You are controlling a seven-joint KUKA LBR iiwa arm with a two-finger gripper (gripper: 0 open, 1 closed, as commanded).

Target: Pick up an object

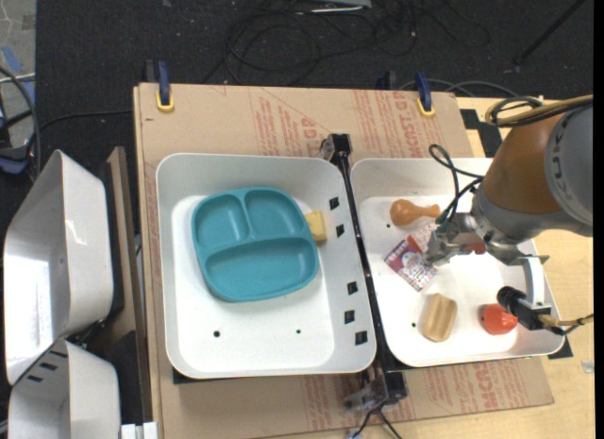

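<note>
Landmark: we place everything against the crinkled red-and-white foil packet [411, 263], lying flat in the right white bin [472, 352] near the divider.
Gripper: the grey two-finger gripper [441, 246] sits low at the packet's right edge, apparently lined up to take it; we cannot tell whether its fingers are open or closed.
Packet axis: its long axis runs diagonally, upper right to lower left.
Neighbours: an orange pear-shaped toy [414, 211] just above the packet; a tan cylindrical block [438, 318] below it; a red rounded toy [496, 319] to its lower right.
Left bin: a teal divided plastic plate [253, 243] and a small yellow block [317, 227], well left of the packet.
</note>
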